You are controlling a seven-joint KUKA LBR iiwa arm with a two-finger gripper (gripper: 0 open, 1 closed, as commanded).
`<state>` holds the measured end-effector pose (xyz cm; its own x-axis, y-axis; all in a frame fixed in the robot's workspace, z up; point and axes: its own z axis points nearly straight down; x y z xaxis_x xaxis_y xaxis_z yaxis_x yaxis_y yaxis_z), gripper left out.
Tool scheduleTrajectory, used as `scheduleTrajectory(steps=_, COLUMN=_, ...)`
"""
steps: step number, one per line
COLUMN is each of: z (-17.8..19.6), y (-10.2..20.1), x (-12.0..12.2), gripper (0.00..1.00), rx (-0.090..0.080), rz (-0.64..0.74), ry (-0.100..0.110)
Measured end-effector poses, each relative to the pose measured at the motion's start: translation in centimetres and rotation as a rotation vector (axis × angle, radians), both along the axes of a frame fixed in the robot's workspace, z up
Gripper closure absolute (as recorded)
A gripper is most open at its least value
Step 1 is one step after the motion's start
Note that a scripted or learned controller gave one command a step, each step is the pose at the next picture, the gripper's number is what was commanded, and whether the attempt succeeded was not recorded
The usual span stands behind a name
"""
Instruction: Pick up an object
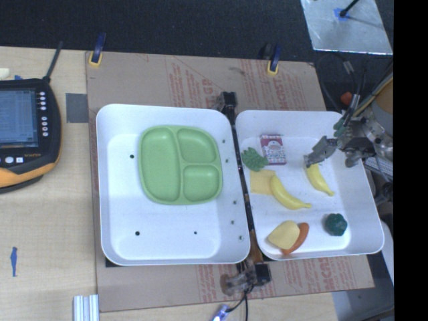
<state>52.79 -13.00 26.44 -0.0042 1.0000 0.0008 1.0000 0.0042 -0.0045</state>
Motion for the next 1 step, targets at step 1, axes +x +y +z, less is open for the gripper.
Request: scheduleTrajectory(steps=1, z=-8.84, y=-6.50, x=4.15, gripper=0.00, rx=-0.002, rz=0.000, ry=0.001)
